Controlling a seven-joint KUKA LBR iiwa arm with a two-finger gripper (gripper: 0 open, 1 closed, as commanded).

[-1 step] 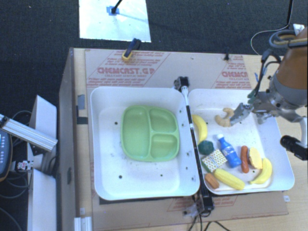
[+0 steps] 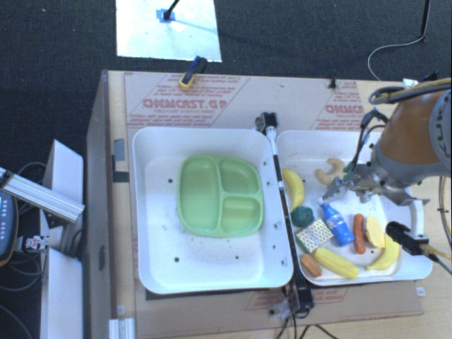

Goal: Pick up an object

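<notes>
**Arm over the right bin, toys scattered beneath**

The arm (image 2: 417,140) reaches in over the right bin (image 2: 311,147), and its end effector (image 2: 357,186) hangs low among the toys. It's blurred and partly masked by the wrist, so how wide it stands I cannot tell. Just below it lies a blue bottle (image 2: 337,224), beside a red sausage (image 2: 359,233). A banana (image 2: 293,187) rests against the left wall. In the left bin (image 2: 155,189) sits a green divided plate (image 2: 220,195).
</notes>
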